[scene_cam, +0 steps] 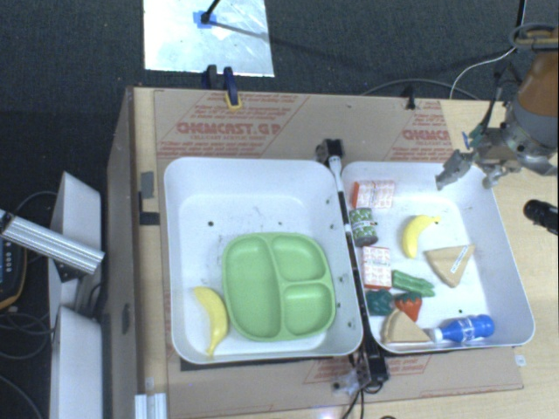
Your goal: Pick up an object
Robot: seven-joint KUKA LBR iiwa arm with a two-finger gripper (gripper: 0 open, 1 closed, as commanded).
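Toy foods (417, 273) in right bin (498, 234)

Plate (279, 285) in left bin (253, 182), banana (212, 318) beside.

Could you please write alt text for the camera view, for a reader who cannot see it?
The gripper hangs open over the far right corner of the right bin, which holds a banana, sandwich wedges, small packets and a blue bottle. The left bin holds a green divided plate with a second banana beside it.
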